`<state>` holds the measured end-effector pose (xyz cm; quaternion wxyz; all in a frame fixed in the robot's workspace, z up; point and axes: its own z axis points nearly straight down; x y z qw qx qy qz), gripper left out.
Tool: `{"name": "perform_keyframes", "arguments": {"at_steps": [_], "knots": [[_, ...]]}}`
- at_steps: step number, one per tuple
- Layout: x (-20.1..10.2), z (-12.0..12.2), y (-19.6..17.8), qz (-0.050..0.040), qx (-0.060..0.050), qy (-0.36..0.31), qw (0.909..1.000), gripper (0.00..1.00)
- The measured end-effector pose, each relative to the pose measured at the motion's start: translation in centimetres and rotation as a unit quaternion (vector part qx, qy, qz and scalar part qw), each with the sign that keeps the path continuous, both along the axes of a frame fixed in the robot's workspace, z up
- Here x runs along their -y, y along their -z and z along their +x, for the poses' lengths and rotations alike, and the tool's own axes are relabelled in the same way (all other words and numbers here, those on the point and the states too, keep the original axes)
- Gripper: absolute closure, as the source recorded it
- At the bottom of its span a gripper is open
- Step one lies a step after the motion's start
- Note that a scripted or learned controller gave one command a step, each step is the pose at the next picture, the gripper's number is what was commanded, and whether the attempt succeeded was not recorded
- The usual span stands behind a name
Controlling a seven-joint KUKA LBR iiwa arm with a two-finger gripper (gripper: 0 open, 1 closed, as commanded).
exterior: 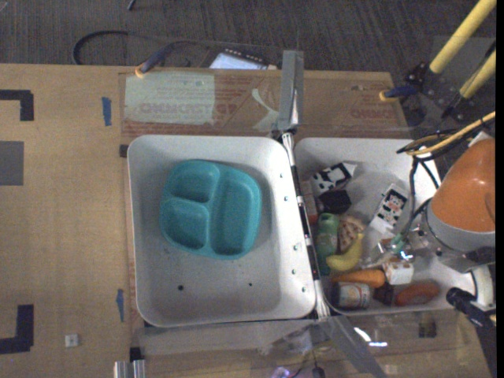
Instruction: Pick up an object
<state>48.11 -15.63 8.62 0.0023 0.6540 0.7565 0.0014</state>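
Objects for picking lie crowded in the right bin (370, 150), most of them along its left wall and front edge. The gripper (400, 246) hangs low over the middle of this bin, under the orange band of the arm (466, 199), which comes in from the right edge of the bench. How the gripper stands I cannot tell, because the metal parts there are blurred and mixed with the things below.

Just beside the gripper, toward the front, sits a small white box with a red mark (399, 272). To the left of it lies a yellow banana (348, 254), and in front of the banana an orange carrot (362, 276). At the front edge there is a small jar (352, 294) and a reddish sausage-like piece (416, 293). Against the left wall I see a green item (327, 228). Toward the back of the bin lie a black-and-white patterned block (334, 176), a dark object (335, 201) just in front of it, and a white carton with a cow picture (390, 206).

The left bin (150, 290) holds one thing: a teal divided plate (211, 208), lying flat near its middle with three compartments.

Behind the bins, on the wooden bench (55, 211), lies a flat cardboard piece (236, 105). Yellow poles (465, 30) stand at the back right corner.
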Motion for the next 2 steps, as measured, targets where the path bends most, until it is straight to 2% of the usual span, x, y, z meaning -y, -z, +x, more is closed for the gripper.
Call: {"name": "perform_keyframes", "arguments": {"at_steps": [1, 2], "knots": [[0.0, 0.1, -1.0, 0.0, 0.002, 0.001, 1.0, 1.0], [-7.4, -0.1, -14.4, 0.0006, -0.002, 0.03, 0.9996, 1.0]]}}
